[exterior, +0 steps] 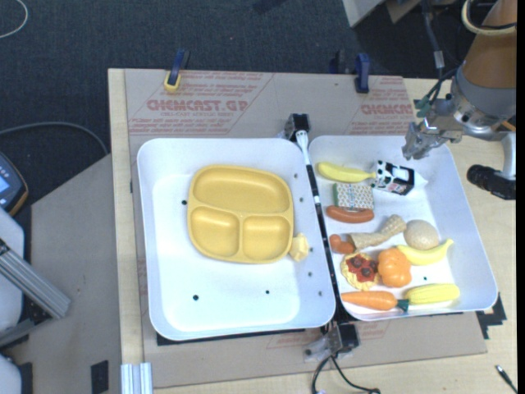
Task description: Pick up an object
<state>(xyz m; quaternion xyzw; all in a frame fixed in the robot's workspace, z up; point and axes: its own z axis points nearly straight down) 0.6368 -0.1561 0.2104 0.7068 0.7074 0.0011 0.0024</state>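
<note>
Toy food (385, 245) heaped in right bin (472, 245): banana (343, 171), sausage (350, 214), carrot (369, 300), orange (394, 268), black-and-white cow (394, 178). Yellow divided plate (240, 213) in left bin (160, 245). Gripper (418, 148) above right bin's far corner, near cow; state of fingers: cannot tell.

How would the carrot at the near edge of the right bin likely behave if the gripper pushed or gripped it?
The carrot looks like a smooth, glossy plastic toy, so it is probably light and stiff. Its rounded, tapered body may roll or pivot when pushed. Lying close beside the pizza slice and corn cob, it would likely nudge them.
</note>
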